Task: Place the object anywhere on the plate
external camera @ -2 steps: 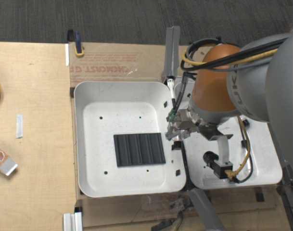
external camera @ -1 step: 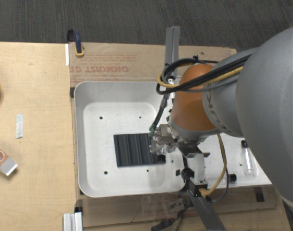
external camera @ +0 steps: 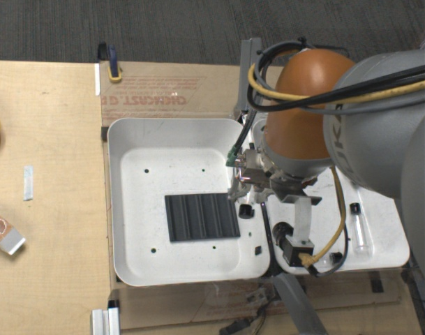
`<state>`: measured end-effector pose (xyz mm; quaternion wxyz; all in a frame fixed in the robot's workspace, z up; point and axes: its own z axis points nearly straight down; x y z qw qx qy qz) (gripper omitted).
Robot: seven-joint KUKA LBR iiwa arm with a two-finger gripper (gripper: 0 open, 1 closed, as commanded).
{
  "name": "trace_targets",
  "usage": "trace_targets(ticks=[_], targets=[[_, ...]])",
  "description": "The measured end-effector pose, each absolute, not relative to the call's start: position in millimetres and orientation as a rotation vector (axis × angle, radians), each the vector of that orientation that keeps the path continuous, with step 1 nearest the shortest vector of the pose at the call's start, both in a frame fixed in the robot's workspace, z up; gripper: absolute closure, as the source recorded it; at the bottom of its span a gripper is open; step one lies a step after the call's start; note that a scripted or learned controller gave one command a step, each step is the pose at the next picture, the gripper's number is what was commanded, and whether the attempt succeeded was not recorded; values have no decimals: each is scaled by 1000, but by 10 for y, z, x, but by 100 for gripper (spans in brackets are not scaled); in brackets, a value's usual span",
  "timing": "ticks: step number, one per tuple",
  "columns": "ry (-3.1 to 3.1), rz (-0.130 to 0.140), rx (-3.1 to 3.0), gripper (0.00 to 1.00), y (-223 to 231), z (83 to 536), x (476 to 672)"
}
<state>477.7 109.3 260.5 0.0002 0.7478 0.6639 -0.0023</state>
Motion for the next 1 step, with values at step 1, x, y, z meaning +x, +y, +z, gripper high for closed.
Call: trace_targets(ticks=[1], targets=[[1887, -11, 2511, 100, 1900, 2283, 4994]])
